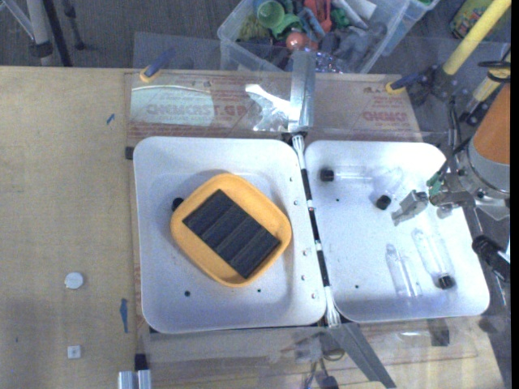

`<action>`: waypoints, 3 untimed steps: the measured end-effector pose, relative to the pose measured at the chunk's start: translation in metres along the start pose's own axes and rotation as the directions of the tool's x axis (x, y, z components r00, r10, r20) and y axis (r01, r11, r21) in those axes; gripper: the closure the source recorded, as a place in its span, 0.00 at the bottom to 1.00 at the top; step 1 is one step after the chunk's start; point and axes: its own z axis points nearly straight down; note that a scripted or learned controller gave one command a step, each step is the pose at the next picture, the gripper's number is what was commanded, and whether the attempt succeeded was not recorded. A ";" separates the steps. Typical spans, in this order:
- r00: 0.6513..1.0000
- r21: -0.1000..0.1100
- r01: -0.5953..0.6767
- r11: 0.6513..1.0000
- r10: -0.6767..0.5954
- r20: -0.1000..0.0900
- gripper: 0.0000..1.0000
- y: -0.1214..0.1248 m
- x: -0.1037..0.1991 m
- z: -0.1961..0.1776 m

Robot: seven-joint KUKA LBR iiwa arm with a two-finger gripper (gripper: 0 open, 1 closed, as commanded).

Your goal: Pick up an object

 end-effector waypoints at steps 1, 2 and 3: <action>1.000 0.002 -0.012 1.000 0.012 0.000 0.00 0.060 -0.034 -0.022; 0.998 0.004 0.067 0.998 -0.067 -0.003 0.00 0.071 0.002 0.086; 1.000 0.036 0.024 0.999 -0.024 -0.012 0.00 0.127 -0.021 0.122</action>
